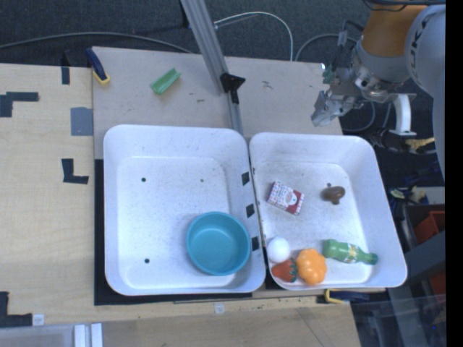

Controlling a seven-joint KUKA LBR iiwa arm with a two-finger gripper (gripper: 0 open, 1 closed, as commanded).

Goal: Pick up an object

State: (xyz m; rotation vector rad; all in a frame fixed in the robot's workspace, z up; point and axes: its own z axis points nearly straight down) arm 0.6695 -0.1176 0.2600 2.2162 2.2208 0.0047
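Observation:
The right bin (362, 157) holds a red carton (285, 197), a small brown piece (333, 193), a green bottle (349, 252), an orange pepper (312, 265), a white egg (278, 249) and a red item (284, 270). A blue bowl (218, 243) rests in the left bin (130, 150). My gripper (325, 113) hangs high beyond the right bin's far edge, well away from all the objects, with nothing seen in it.
A slanted metal pole (210, 45) with a black clamp crosses behind the bins. A green block (166, 81) and a blue-yellow clip (97, 66) lie on the bench at the back left. Cables trail at the back right.

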